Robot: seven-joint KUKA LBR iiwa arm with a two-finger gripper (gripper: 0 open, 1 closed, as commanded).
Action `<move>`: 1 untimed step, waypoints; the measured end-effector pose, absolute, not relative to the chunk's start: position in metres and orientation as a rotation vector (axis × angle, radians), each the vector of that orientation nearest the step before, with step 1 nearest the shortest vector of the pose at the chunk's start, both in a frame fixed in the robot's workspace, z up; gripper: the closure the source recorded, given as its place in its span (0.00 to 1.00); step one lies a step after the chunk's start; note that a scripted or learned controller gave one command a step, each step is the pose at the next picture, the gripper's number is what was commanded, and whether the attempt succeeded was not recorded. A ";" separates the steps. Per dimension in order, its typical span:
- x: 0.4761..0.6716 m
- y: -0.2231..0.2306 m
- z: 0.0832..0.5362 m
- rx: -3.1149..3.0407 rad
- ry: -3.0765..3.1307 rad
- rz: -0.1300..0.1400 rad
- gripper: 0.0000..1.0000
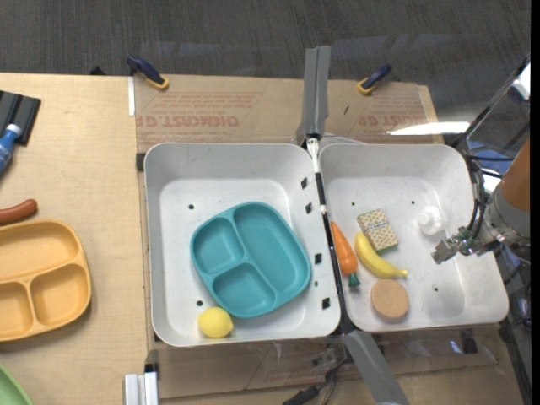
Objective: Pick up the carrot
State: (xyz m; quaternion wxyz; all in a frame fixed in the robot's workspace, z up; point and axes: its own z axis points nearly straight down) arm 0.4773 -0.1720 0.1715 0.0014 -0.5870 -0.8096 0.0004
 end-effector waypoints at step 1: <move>0.511 -0.161 0.137 -1.486 -2.768 0.000 1.00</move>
